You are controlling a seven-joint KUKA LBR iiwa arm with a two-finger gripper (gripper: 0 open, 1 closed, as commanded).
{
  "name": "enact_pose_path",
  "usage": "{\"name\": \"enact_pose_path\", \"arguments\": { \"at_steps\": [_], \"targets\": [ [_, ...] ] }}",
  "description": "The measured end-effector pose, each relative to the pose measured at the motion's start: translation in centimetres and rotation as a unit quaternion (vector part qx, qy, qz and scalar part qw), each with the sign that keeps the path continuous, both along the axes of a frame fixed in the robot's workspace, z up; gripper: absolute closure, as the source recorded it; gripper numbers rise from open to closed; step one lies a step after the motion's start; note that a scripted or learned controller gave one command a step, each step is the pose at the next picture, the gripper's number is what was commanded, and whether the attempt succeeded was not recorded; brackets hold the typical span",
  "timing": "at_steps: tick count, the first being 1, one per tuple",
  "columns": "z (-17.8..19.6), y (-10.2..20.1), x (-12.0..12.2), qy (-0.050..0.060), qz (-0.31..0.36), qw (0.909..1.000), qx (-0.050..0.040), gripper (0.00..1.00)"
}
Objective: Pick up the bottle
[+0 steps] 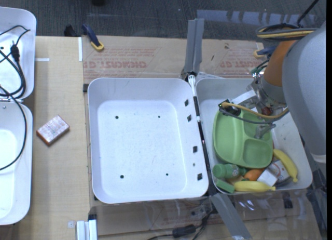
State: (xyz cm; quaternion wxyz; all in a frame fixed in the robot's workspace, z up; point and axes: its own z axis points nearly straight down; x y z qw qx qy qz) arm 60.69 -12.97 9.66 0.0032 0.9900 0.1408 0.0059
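Claw (265, 125) sits low in the right bin (207, 104), over the far rim of the green divided plate (236, 140), and whether it's open or closed I can't tell from up here. Grey arm (306, 83) comes in from the right, orange band showing. Just beyond the plate's near edge lies the green bottle (225, 171), on its side in the bin's near corner. Beside it, two bananas (254, 186) and something orange (252, 174). Left bin (96, 130) alongside, and a small box (52, 130) out on the desk (62, 78).
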Motion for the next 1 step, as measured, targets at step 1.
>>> {"name": "enact_pose_path", "arguments": {
  "at_steps": [1],
  "targets": [
    [0.62, 3.16, -4.84, -0.013, -0.032, 0.9994, -0.0006, 0.0]
  ]
}}
